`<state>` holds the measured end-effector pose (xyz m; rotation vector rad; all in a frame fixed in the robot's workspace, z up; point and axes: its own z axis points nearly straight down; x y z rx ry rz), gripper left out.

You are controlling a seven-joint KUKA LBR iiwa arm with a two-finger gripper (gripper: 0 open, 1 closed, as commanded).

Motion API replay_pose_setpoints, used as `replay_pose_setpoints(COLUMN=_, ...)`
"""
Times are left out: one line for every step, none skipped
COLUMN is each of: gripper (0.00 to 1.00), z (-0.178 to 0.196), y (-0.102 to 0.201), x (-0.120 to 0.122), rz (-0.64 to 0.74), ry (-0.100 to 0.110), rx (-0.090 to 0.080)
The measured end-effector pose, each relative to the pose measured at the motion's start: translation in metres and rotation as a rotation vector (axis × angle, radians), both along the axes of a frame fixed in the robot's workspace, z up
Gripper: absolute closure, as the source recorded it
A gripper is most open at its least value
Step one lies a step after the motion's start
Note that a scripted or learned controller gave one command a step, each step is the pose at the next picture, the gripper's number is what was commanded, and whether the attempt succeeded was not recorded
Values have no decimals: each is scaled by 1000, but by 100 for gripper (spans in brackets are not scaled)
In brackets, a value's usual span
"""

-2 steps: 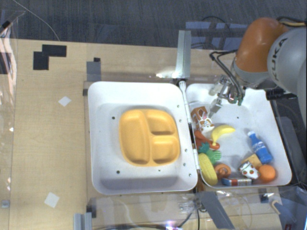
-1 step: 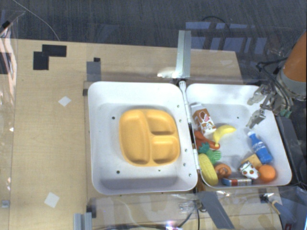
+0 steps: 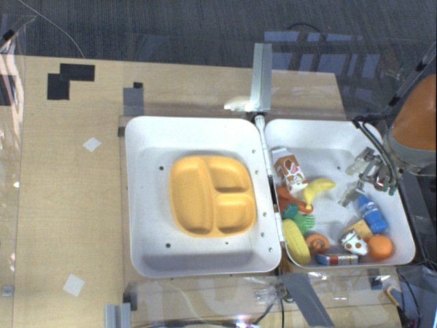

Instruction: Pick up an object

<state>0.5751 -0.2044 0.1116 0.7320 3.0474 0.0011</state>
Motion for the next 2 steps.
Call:
replay_pose_setpoints(gripper=0, z=1, y=0, x=0, rz=0, ry=-1, rx=-1)
replay_pose_setpoints(gripper=0, z=1, y=0, x=0, rz=0, ry=-1, rx=-1)
